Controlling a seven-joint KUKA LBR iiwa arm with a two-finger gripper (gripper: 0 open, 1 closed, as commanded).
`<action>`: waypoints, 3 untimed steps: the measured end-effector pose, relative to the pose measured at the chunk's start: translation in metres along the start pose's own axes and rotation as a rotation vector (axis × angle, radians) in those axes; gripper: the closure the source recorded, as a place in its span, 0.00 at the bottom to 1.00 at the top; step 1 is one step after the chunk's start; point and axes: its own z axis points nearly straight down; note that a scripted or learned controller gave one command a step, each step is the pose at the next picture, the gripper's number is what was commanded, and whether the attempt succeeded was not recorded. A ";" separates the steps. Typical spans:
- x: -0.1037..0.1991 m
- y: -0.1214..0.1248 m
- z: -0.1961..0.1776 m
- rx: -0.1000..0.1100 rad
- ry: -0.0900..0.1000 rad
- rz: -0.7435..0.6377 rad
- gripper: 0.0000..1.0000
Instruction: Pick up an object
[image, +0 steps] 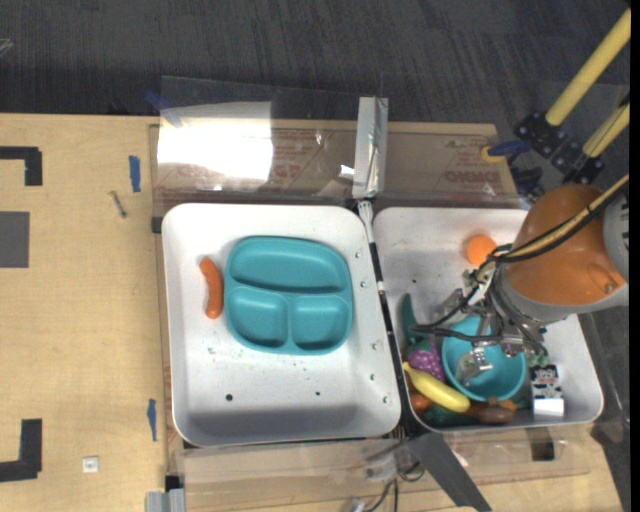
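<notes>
Camera view has the gripper lowered at five o'clock into the right bin, poised over a teal bowl as its likely target, though whether it grips anything I cannot tell.

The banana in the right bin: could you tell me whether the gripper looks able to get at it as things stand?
Probably yes. The banana lies uncovered on top of the clutter near the right bin's front left corner, and the gripper hovers close beside it over the teal bowl. The purple grapes crowd it.
</notes>
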 end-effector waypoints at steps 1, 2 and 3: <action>-0.064 0.012 -0.067 -0.008 0.028 -0.067 0.00; -0.035 -0.042 -0.072 -0.009 0.035 -0.116 0.00; 0.013 -0.044 -0.015 -0.002 0.012 -0.183 0.00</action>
